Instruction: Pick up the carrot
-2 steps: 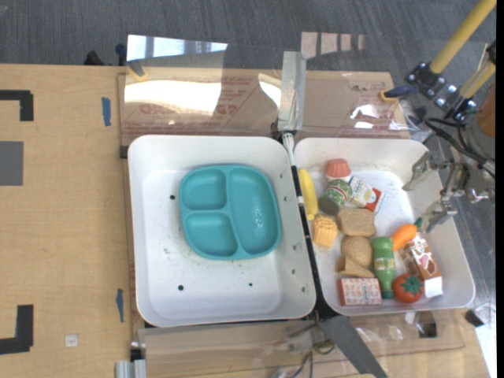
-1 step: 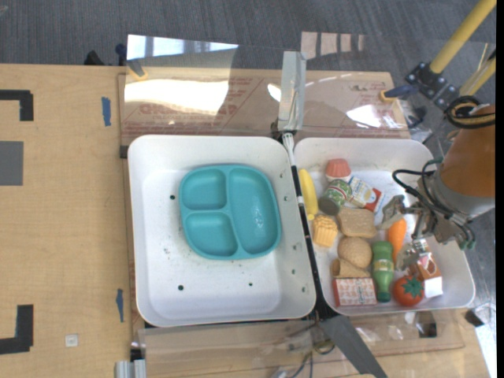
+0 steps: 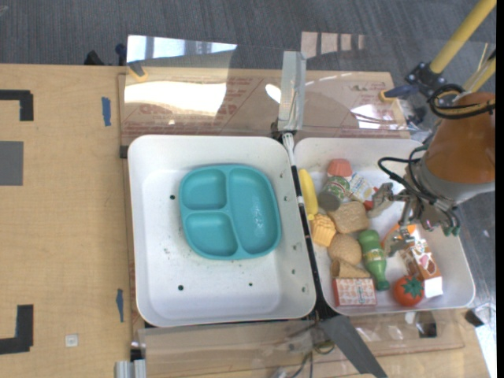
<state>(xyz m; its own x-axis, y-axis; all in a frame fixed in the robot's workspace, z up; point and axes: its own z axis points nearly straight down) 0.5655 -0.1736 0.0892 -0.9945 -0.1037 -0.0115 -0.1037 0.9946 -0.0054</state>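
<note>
Toys crowd the right bin, seen from the camera above the worktop. The left bin carries a teal divided plate lying flat near its middle.

The grey arm with its orange band reaches in from the right. Its claw hangs low over the right half of the right bin, amid dark cables. Whether the claw is spread or pressed together cannot be told from this angle.

A small orange piece that looks to be the carrot lies just below the claw, partly hidden by it. Whether the two touch is unclear.

Along the bin's left wall lies a yellow corn cob, with a shorter yellow piece just below it. A green bottle lies near the middle, between two tan bread pieces and the carrot. A red tomato sits near the front wall, with a red-and-white box to its left. A can with a red lid stands near the back.
</note>
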